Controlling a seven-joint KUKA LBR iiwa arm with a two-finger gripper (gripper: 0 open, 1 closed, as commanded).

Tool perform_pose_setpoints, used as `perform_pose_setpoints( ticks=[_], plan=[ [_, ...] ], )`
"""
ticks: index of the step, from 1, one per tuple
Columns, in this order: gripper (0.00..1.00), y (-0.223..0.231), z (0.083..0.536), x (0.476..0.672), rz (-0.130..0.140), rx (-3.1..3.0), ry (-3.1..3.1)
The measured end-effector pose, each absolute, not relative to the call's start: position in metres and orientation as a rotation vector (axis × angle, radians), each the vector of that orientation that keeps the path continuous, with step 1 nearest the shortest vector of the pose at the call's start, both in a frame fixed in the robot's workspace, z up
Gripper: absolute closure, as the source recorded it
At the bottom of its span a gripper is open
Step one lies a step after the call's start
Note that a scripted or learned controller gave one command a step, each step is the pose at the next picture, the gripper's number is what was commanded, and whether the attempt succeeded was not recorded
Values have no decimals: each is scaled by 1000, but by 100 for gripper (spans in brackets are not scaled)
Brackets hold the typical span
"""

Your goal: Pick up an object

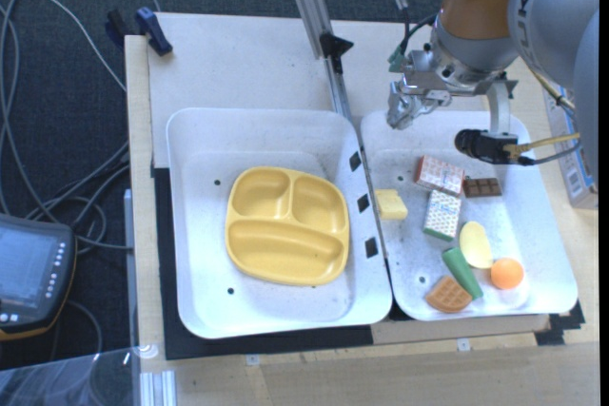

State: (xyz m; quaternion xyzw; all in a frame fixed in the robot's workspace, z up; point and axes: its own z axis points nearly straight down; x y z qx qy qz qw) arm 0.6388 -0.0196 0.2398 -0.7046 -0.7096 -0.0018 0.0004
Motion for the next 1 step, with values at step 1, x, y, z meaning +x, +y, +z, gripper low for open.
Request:
perform_pose_setpoints(
  ticks=[1],
  plan=[
    [100, 42, 246, 647, -6, -2213, -2230]
  ],
)
